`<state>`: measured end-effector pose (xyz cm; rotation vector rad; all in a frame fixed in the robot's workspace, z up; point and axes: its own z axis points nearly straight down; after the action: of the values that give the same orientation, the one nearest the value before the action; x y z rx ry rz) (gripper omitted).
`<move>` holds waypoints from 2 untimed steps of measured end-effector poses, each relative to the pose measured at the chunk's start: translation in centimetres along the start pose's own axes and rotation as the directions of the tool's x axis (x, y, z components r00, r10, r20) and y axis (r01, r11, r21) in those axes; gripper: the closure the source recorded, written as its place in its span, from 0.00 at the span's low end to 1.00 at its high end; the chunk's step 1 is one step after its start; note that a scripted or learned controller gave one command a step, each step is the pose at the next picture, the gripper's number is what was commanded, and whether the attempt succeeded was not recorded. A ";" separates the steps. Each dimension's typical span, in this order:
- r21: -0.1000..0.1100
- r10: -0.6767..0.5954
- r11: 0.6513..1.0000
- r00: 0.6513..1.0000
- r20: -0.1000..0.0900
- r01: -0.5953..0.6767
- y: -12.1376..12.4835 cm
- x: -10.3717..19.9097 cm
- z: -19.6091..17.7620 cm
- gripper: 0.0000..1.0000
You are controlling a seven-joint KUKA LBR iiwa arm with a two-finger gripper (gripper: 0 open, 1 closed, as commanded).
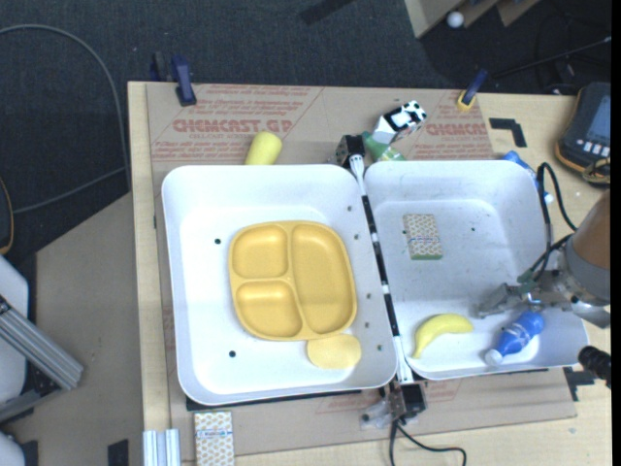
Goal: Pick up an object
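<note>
In the right bin (466, 192), a yellow banana (441, 331) lies by the front wall. A small blue bottle (513, 338) lies on its side just right of it. A small patterned block (422, 235) rests further back, near the bin's middle. My gripper (506, 301) reaches in from the right and hangs low over the bin's front right part, just above and behind the blue bottle. Nothing can be seen held in it.
The left bin (194, 260) holds a yellow divided plate (291, 280) and a pale yellow disc (334, 350) at its front. Behind the bins on the board lie a yellow object (262, 149) and a black-and-white toy (403, 117). Blue clamps (182, 81) grip the board's back edge.
</note>
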<state>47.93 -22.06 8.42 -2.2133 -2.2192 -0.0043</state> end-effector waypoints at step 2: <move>-0.004 0.001 1.000 1.000 0.007 -0.001 12.3 12.2 0.0 0.00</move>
<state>60.23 -9.84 8.47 -2.2202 -2.2231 -0.0013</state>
